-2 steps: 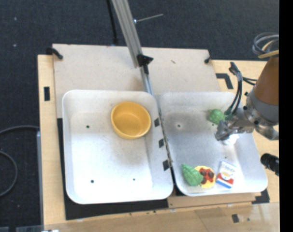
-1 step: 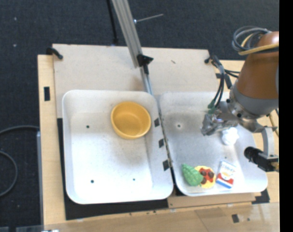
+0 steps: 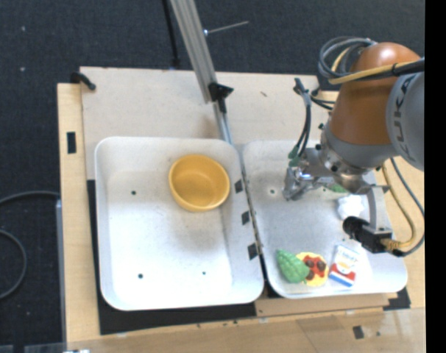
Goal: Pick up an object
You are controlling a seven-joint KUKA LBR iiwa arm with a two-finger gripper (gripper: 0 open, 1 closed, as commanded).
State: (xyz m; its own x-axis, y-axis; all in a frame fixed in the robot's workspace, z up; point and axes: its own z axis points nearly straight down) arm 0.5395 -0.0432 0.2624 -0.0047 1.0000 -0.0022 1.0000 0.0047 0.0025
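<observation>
Where my grey arm with its orange band reached in from the right, my pincer [image 3: 295,184] hung low over the upper part of the shallow white right-hand bin [image 3: 282,271], its metal tip close above the bin's floor. I could not tell how far it was parted, nor whether anything sat in it; from this height the tip was only a small grey blur.

Well apart from it, along the near edge of that same bin, lay a cluster of small things: a knobbly green plastic toy [image 3: 290,265], just beside it a round yellow piece with red and dark markings [image 3: 313,265], and next to that a small white carton with red and blue print [image 3: 344,265]. A little white lump [image 3: 349,206] sat near the bin's right side, below my wrist.

In the shallow white left-hand bin [image 3: 135,271] a round yellow plastic bowl [image 3: 199,182] stood upright towards the far side. Both bins rested side by side on the pale wooden bench [image 3: 135,101].
</observation>
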